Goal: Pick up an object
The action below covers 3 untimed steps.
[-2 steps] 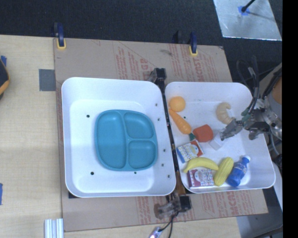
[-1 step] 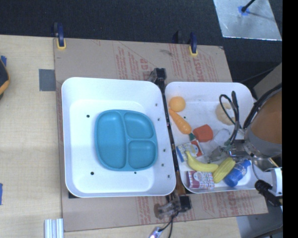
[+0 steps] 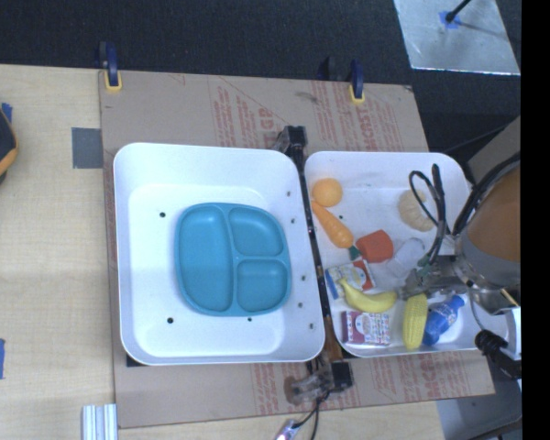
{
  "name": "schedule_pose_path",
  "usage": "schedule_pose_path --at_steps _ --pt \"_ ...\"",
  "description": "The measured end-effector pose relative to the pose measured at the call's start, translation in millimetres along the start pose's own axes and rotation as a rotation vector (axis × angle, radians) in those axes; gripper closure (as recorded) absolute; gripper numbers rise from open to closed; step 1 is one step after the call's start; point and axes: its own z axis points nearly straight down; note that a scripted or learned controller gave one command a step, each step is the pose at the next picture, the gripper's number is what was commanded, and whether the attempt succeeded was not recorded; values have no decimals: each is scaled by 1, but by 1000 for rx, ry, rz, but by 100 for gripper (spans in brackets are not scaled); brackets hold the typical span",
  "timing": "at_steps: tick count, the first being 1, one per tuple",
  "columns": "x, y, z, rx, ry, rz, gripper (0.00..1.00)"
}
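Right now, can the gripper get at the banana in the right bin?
Probably yes. The gripper sits low in the right bin just beside the banana, whose top lies uncovered, though the corn cob crowds one end.

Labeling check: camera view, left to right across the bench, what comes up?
Left bin → blue divided plate → carrot → red block → corn cob → blue bottle

Left bin (image 3: 137,246) holds a blue divided plate (image 3: 232,258); right bin (image 3: 376,165) holds an orange (image 3: 327,192), carrot (image 3: 333,226), red block (image 3: 377,245), banana (image 3: 367,298), corn (image 3: 413,320), carton (image 3: 366,327), with end effector (image 3: 428,278) just above corn.
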Motion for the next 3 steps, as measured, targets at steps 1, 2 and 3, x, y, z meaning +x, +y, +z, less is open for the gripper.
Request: schedule_pose_path --at_steps 1,2,3 --pt "60 26 -85 -2 2 4 100" --pt "60 26 -85 -1 1 5 0" --pt "68 46 6 -7 1 5 0"
